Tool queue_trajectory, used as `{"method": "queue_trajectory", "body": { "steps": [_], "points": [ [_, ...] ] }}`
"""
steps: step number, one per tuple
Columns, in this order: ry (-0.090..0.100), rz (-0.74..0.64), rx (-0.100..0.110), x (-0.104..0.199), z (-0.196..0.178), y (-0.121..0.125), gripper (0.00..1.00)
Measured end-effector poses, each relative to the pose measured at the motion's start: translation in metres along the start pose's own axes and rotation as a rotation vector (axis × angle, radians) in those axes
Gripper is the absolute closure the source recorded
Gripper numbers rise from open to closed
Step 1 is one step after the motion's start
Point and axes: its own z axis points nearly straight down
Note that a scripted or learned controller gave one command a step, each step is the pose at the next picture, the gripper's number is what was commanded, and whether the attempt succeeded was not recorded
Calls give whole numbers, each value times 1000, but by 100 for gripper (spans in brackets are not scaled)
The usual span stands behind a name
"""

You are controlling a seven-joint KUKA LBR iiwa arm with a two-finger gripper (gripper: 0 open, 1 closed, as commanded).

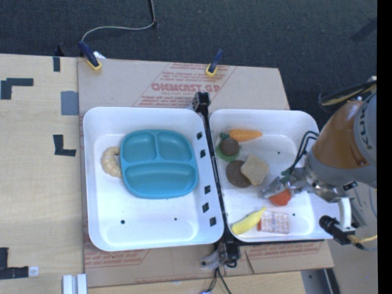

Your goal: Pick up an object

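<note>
In the left bin (98, 225) a blue divided plate (159, 163) lies beside a tan ring (111, 161). In the right bin (300, 122) a carrot (245, 135), a brown disc (236, 173) and a banana (247, 222) lie. My pincer (278, 192) hangs just over a red piece (280, 198); its spread I cannot tell.

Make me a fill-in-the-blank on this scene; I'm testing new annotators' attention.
1. The blue tray lies in the ___ bin.
2. The carrot lies in the ___ bin.
3. The banana is coloured ___.
4. The gripper is over the ___ bin, beside a red piece.

Missing words: left; right; yellow; right
</note>
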Motion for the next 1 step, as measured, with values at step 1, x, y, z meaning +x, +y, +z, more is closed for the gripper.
{"method": "queue_trajectory", "body": {
  "steps": [1],
  "points": [
    [5,-2,7,83,-88,18,100]
  ]
}}
